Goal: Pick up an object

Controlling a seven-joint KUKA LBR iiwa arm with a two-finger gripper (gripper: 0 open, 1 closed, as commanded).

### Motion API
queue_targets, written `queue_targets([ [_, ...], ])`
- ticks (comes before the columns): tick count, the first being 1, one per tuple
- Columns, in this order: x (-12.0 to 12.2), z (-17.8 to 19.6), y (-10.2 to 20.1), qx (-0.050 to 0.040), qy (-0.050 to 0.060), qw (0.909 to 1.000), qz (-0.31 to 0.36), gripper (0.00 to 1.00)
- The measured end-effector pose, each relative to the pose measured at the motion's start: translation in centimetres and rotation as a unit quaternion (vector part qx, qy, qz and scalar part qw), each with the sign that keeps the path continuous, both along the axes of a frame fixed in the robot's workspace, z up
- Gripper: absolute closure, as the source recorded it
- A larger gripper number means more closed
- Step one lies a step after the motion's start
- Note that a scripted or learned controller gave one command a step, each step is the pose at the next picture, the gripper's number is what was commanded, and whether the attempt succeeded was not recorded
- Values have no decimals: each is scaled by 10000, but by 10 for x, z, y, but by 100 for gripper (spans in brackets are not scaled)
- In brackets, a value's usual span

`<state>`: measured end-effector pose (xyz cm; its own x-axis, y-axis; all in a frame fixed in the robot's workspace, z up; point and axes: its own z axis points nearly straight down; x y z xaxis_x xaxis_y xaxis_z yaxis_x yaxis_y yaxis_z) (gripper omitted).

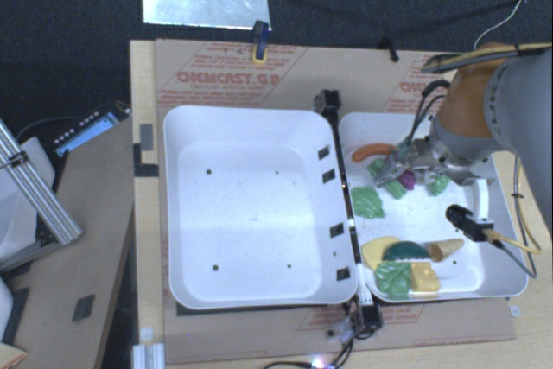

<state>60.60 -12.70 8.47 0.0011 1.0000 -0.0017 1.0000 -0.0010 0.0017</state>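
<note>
Left bin (186, 134) bare; end effector (399, 168) amid right-bin (501, 272) clutter, grip state unclear.

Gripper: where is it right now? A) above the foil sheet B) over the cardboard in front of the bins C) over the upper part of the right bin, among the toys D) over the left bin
C: the gripper sits low in the right bin, near the orange piece and the purple piece.

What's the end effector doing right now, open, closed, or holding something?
End effector: low in the right bin, over the purple and green pieces; open or closed cannot be told, and no grasp is visible.
</note>
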Motion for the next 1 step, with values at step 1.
queue_targets([
  [1,21,0,43,16,-10,10000,47,0],
])
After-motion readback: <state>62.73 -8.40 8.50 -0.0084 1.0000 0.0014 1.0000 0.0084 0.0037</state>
